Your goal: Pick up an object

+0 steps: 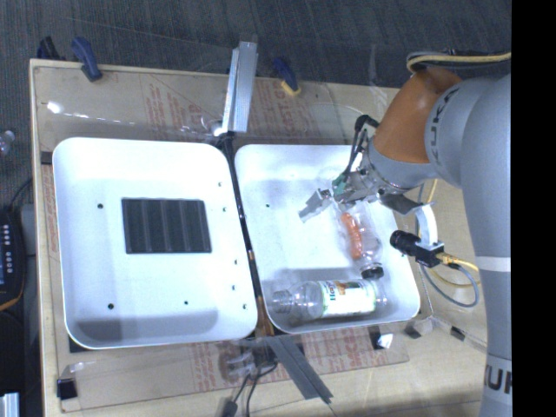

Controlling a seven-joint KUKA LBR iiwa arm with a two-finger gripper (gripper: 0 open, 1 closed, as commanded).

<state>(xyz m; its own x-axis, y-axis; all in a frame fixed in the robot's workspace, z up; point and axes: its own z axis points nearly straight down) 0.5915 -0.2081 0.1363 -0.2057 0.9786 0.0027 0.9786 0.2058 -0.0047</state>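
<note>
Clear plastic bottle (pixel 328 298) on its side in right bin (pixel 261 233), label unreadable, gripper (pixel 314 205) above, open or closed unclear

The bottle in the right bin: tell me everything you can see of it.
The bottle is clear plastic and looks empty. A white label with a green patch wraps its middle. It lies on its side along the near wall of the right bin, its narrow end pointing towards the left bin and its base towards the right corner. It rests on the bin floor. A small dark object sits close above its right end; contact is unclear.
</note>
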